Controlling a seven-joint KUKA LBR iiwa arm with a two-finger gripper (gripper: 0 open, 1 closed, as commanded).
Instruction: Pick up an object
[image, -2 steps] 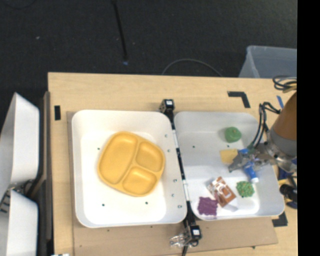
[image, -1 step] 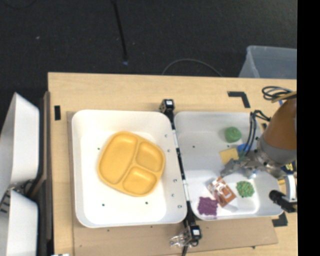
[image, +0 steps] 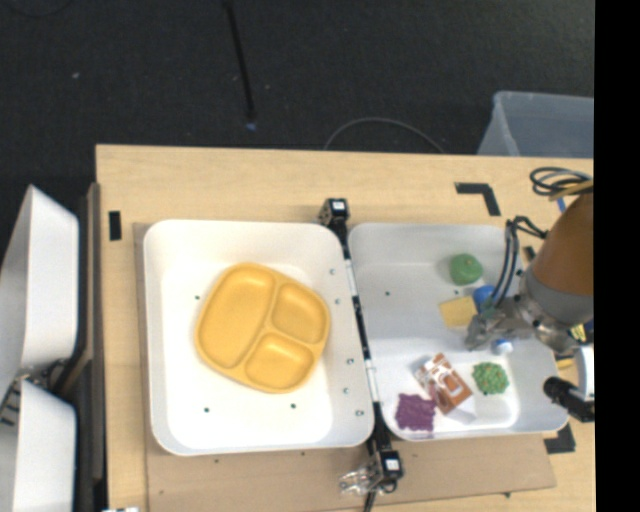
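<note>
The right bin (image: 400, 255) holds several small objects: a green ball (image: 464, 268), a yellow block (image: 456, 311), a small blue piece (image: 484, 297), a brown and white packet (image: 444, 383), a fuzzy green object (image: 490, 378) and a purple object (image: 415, 411). My gripper (image: 492, 333) reaches down into this bin from the right, just right of the yellow block and above the fuzzy green object. Nothing can be made out between its tips.
The left bin (image: 170, 400) carries a yellow divided plate (image: 262, 326). A black clamp (image: 334, 211) sits at the top of the seam between the bins, another fitting (image: 372, 470) at the bottom. A pale blue tub (image: 540, 122) stands at the back right.
</note>
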